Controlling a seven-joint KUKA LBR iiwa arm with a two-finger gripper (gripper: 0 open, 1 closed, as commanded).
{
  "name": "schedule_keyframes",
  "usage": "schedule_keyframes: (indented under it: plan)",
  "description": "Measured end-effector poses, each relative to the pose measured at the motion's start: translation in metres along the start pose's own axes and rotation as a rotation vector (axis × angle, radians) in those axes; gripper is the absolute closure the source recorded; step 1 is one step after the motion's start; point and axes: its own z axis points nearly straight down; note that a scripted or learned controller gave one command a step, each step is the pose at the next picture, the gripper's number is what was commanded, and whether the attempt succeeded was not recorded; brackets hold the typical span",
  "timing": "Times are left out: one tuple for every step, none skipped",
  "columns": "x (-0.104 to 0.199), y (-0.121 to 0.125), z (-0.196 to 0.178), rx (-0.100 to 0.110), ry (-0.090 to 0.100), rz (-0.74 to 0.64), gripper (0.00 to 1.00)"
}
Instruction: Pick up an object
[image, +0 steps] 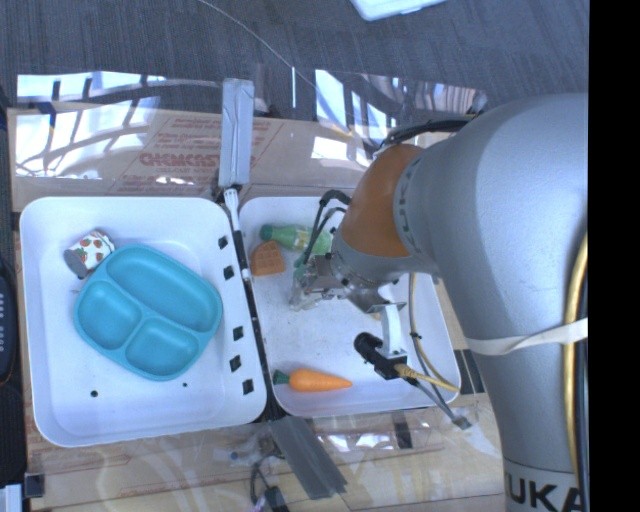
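Observation:
In the right bin (330, 340) lie an orange carrot (315, 380) near the front edge, an orange wedge-shaped piece (267, 259) by the left wall, and a green bottle-like item (285, 236) at the back. My gripper (305, 285) reaches down into the bin just right of the orange piece, below the green item. The wrist and its orange band cover much of the fingers, so their spacing is unclear. Nothing visibly sits between them.
The left bin (60, 400) holds a blue divided plate (148, 310) and a small patterned object (88, 251) at its back left. A divider with black clips (240, 310) separates the bins. My large arm (500, 260) overhangs the right bin's right side.

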Motion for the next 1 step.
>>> schedule_keyframes:
  plan:
    - [0.0001, 0.0005, -0.0006, -0.001, 0.0, -0.001, 0.0]
